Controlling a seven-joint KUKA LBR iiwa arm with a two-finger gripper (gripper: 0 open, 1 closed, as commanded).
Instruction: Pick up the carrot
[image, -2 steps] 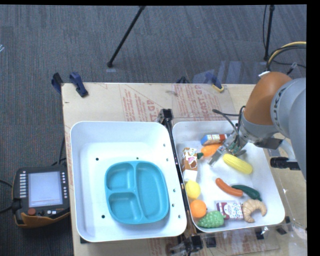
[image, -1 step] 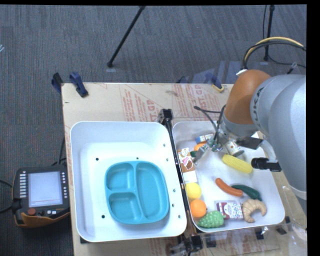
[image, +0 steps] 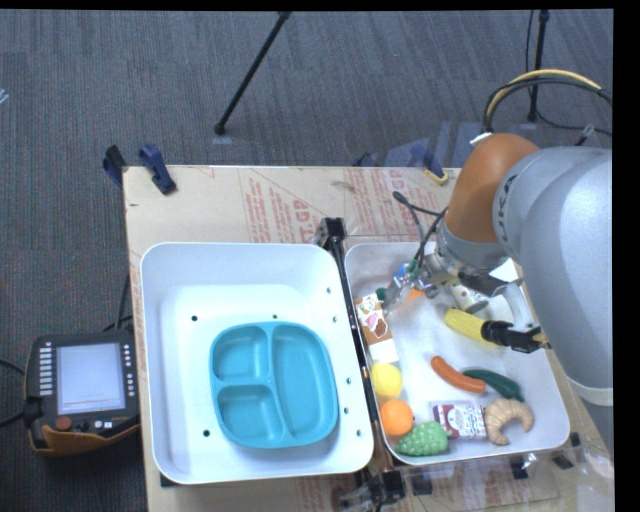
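Note:
The gripper (image: 412, 283) hangs over the upper left part of the right bin (image: 552, 400), below the arm's orange band. At its tip lies a thin orange shape with a bit of green, which looks like the carrot (image: 399, 295). The gripper's body hides most of it, so I cannot tell whether the two touch. A red-orange sausage-like piece (image: 457, 374) lies apart in the middle of the same bin.
The right bin also holds a corn cob (image: 465, 323), a dark green vegetable (image: 495, 383), a croissant (image: 510, 418), a small carton (image: 458, 420), green grapes (image: 425, 438), an orange (image: 397, 416), a lemon (image: 386, 380) and a snack box (image: 373, 322). A blue divided plate (image: 272, 383) lies in the left bin (image: 165, 300).

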